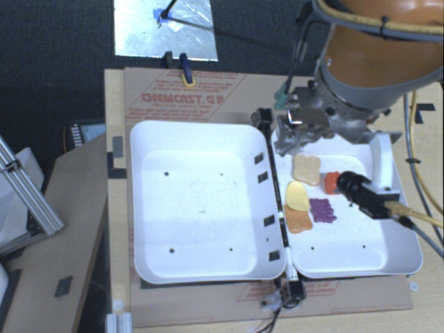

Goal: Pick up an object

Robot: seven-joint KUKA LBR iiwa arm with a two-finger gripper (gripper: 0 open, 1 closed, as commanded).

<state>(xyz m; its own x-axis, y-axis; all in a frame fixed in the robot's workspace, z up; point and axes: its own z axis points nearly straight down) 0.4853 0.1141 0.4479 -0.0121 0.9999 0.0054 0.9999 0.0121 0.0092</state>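
My gripper (287,141) hangs over the back left corner of the right bin (361,259), under the big orange and grey wrist. Just in front of it lies a beige bread-like piece (306,168). Further forward, along the bin's left side, lie a yellow piece (297,195) and an orange piece (298,221), touching each other. A purple grape bunch (322,210) sits to their right. A small red-orange object (331,181) lies right of the beige piece. Nothing shows between the gripper's tips.
The left bin (201,134) stands beside the right one, joined along a black-clipped divider (275,193). Both rest on a cardboard sheet (187,96). A shiny metal plate (165,18) lies beyond the bench's back edge.
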